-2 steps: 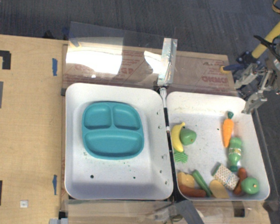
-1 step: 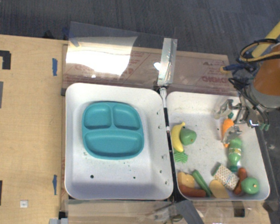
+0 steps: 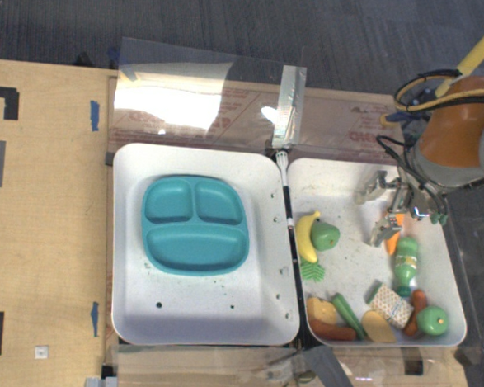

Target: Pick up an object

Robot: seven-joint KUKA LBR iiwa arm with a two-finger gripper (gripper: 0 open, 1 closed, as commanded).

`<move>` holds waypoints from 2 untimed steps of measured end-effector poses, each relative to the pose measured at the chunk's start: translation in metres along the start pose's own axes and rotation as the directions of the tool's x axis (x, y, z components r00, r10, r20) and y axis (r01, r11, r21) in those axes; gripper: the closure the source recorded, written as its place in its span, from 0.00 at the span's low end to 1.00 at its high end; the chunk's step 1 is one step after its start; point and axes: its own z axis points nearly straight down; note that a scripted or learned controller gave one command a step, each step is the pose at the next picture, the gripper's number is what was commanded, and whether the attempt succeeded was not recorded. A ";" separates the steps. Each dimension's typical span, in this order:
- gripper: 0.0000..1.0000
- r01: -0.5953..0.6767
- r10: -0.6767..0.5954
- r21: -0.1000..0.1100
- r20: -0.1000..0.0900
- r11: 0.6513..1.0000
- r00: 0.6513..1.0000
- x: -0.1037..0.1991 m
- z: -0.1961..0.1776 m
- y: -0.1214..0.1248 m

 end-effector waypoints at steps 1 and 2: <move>0.00 0.065 -0.065 0.001 0.000 0.998 0.998 0.058 -0.001 0.000; 1.00 0.067 -0.067 0.007 0.016 0.998 0.998 0.053 -0.016 0.001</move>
